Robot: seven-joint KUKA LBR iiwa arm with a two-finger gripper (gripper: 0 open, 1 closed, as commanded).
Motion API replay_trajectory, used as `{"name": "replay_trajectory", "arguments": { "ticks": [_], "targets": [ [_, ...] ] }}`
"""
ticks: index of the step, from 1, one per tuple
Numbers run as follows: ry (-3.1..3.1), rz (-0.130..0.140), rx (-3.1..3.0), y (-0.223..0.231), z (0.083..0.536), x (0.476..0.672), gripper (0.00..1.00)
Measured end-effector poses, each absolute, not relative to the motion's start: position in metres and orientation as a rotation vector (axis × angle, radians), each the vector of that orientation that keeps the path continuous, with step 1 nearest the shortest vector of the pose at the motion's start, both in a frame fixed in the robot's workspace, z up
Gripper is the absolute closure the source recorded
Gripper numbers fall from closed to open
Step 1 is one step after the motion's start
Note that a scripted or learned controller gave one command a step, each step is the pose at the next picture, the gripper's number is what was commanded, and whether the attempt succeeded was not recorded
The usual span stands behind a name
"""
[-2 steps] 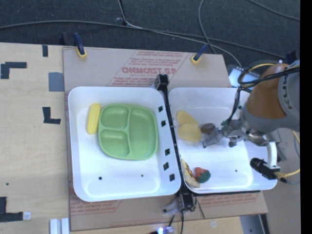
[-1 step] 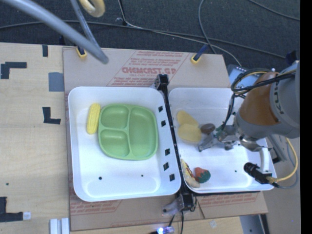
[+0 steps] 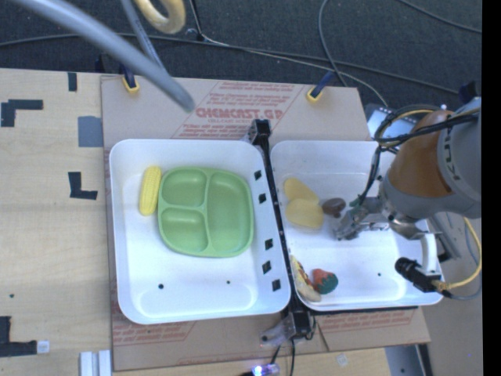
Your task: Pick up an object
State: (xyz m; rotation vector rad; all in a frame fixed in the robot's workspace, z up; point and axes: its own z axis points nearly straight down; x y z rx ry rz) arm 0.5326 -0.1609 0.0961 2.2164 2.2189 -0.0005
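**Arm lowered into right bin, nothing confirmed in grasp**

Arm [image 3: 427, 167] reaching in from the right, wrist bent down over the right bin [image 3: 368, 284]. Gripper [image 3: 347, 227] low inside that bin, close to its floor, near the middle. State of the fingers: cannot tell; too small and dark against the bin to read as wide or narrow, and no item seen between them. No hold to be claimed.

Candidate items all in the right bin. Small brown lump [image 3: 334, 206] just beside the gripper, on its upper-left side; contact not determinable. Two pale yellow blocks [image 3: 302, 204] lying against each other near the divider wall, close to the brown lump. Red and teal toy [image 3: 325, 280] toward the near edge, well apart from the gripper, with a banana-like piece [image 3: 304, 282] touching the divider beside it.

Left bin [image 3: 133, 284] carrying a green divided plate [image 3: 206, 211] lying flat, with a yellow corn cob [image 3: 149, 190] just beside the plate's left rim. Both well apart from the arm.

Judgement: gripper placement suggests the brown lump as the likely target, being nearest. Low position consistent with a grasp attempt in hand, not a lift. Risk: the lump is small and rounded, likely to slip or be nudged toward the yellow blocks.

Bins side by side on a cardboard sheet [image 3: 235, 104] over the tabletop [image 3: 47, 210], presumably to keep loose items contained.
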Motion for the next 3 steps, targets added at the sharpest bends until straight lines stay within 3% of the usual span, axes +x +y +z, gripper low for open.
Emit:
{"name": "replay_trajectory", "arguments": {
  "ticks": [3],
  "targets": [
    [2.221,0.003,2.217,-0.148,0.236,0.551,1.0]
  ]
}}
